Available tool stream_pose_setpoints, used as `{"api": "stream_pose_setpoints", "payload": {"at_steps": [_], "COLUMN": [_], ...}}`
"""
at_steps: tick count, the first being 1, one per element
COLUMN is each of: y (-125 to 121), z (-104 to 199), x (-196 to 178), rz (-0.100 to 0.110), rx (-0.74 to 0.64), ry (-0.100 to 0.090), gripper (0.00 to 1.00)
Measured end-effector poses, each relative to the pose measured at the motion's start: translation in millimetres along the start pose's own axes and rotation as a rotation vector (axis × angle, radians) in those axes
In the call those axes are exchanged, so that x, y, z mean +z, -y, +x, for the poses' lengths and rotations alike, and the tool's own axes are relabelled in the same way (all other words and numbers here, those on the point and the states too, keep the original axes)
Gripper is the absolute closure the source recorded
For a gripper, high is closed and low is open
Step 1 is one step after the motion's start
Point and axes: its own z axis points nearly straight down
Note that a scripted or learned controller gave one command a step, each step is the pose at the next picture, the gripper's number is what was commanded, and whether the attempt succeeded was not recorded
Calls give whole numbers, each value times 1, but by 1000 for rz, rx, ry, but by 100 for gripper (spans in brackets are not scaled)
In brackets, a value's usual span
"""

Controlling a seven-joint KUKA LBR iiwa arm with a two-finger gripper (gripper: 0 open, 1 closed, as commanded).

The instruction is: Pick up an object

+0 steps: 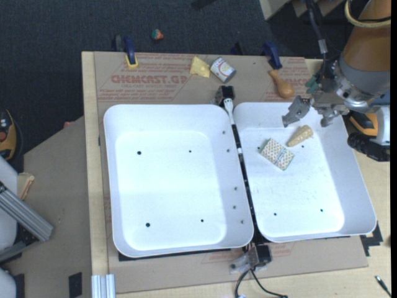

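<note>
Two objects wait in the right bin (347, 185), nothing lifted yet.
The gripper (308, 114) hovers above the cone (299, 135), fingers spread and empty; patterned packet (276, 153) lies just beside.

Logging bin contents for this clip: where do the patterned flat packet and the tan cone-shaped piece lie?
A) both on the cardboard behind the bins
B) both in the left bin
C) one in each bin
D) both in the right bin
D: the patterned packet and the tan cone-shaped piece both lie on the floor of the right bin, in its far half, close beside each other.
</note>
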Motion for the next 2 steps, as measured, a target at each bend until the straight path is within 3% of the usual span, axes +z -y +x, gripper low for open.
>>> {"api": "stream_pose_setpoints", "payload": {"at_steps": [1,2], "y": [-17,-18], "z": [-13,-13], "x": [178,160], "rz": [4,-4], "rx": [0,1], "ry": [0,2], "gripper": [0,100]}}
